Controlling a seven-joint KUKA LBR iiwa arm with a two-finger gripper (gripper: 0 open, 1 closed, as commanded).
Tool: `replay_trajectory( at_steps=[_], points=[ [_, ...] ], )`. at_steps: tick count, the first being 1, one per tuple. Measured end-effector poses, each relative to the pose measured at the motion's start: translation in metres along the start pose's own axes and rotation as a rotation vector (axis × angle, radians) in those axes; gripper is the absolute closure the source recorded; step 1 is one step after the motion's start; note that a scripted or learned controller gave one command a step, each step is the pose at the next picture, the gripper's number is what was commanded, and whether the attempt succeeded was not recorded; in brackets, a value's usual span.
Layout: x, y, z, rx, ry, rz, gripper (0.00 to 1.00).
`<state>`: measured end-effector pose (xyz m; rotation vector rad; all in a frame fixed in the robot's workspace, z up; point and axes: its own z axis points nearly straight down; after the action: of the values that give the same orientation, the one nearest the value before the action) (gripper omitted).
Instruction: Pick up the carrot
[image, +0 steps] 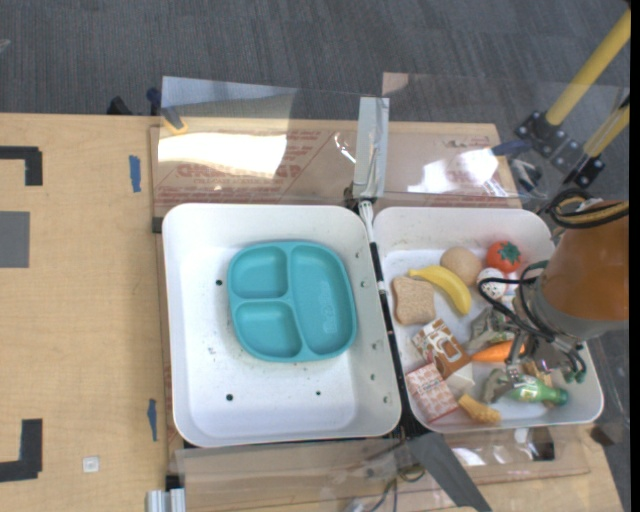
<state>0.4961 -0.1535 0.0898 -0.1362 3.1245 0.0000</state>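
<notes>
Reaching in from the right, the arm (590, 275), with its orange band, is seen over the right bin (585, 400), and the gripper (512, 345) is lowered among the clutter there. The carrot (490, 352) lies in the middle of that bin, just beside the gripper's dark metal parts and partly covered by them. Whether the carrot is clasped cannot be told, since the gripper's tip is lost against the objects beneath it.

The carrot is crowded on every side. A small printed carton (437, 342) is set touching or nearly touching its left end, and a red and white packet (430, 390) lies below that. A slice of bread (411, 298) and a banana (447, 284) are placed further up, with a pale round item (461, 263) and a red tomato-like piece (502, 254) near the bin's upper edge. A green item (535, 394) and a small orange-yellow piece (478, 408) are found below the carrot, near the bin's lower wall. A white and black object (495, 290) is seen just above the gripper.

The left bin (190, 300) is occupied by a teal divided plate (293, 300), well apart from the carrot.
</notes>
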Motion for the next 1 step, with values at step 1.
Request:
replay_trajectory(
  at_steps=[1],
  points=[
    [-0.0067, -0.0023, 0.0000, 0.002, 0.002, -0.020, 0.00]
  ],
)
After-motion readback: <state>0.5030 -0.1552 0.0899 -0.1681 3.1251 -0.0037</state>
